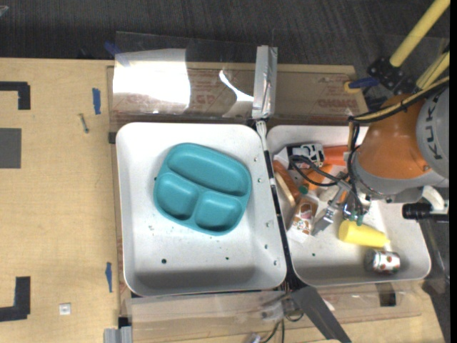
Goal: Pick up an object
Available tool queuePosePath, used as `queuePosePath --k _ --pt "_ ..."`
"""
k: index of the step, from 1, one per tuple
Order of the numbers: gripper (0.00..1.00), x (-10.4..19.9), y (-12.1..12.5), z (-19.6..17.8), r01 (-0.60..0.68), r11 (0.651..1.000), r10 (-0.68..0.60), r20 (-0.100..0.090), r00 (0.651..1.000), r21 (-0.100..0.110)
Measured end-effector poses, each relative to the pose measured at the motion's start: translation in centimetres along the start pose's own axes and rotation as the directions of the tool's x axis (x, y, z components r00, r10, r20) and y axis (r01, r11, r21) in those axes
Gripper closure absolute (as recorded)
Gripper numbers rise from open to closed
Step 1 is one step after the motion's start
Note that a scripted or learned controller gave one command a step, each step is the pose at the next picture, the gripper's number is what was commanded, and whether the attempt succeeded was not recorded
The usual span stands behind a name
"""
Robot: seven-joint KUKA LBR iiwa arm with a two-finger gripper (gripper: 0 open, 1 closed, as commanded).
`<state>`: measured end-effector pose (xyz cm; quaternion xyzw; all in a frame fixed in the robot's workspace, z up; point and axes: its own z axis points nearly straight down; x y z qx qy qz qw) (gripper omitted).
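Because the arm reaches in from the right of the frame, its orange-banded wrist hangs over the right bin (pixel 421 263), and the tool (pixel 341 211) sits low in the middle of that bin, among the clutter. Its metal fingers (pixel 325 220) point down and to the left, toward a small brown packet (pixel 305 216) lying just beside them; whether they are spread or closed I cannot tell, and nothing is visibly caught between them.

The things to be picked lie crowded in the right bin: a yellow object (pixel 362 234) just below and right of the tool, a small round can (pixel 384 261) near the bin's lower right corner, an orange-brown stick-like item (pixel 285 182) along the left wall, and a black-and-white item (pixel 307 151) near the top. They lie loose, so the tool would have to come down among them (a tight spot).

In the left bin (pixel 143 263), at the centre of the frame, a teal divided tray (pixel 203 186) lies flat and tilted on the diagonal, well apart from the arm. Both bins rest side by side on the tan surface (pixel 50 213). My judgement is that the tool is set for a grasp attempt near the packet, not yet a lift.
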<state>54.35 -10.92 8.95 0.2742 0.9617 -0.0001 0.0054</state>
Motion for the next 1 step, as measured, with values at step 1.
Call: queuePosePath --k 1 --pt "0.0 4.96 -3.47 -0.05 -0.069 0.998 0.069 0.001 0.998 -0.002"
